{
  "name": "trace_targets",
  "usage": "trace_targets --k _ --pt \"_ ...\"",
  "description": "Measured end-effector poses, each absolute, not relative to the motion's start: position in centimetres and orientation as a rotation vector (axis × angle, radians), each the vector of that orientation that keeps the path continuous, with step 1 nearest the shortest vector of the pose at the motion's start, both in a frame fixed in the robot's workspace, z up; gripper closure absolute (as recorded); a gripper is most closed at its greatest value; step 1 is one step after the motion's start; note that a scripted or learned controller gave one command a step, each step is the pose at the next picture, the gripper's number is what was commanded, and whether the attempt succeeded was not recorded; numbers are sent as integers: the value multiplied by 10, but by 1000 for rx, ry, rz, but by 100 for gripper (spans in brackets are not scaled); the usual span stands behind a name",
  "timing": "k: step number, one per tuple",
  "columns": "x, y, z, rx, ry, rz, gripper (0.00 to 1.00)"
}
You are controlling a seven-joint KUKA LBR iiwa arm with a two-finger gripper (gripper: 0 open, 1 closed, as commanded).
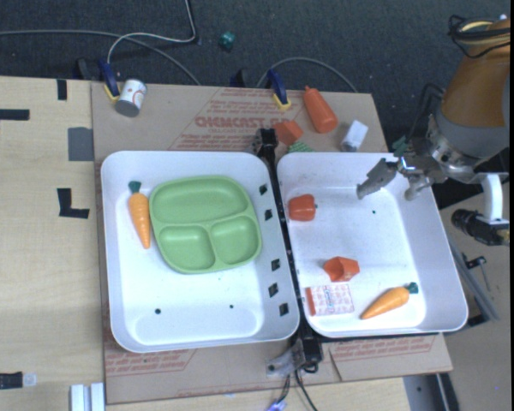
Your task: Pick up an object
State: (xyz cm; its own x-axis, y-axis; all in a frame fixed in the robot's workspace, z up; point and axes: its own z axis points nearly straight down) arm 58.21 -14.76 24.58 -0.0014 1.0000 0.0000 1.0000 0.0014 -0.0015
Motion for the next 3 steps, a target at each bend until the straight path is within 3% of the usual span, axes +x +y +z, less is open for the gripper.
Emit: trace_targets --k 1,2,3 --pt "550 -144 169 -2219 -2221 2 0" --pt "526 -98 86 -2220 -2223 -2 0" --pt "493 -95 87 -2225 -2227 -5 0"
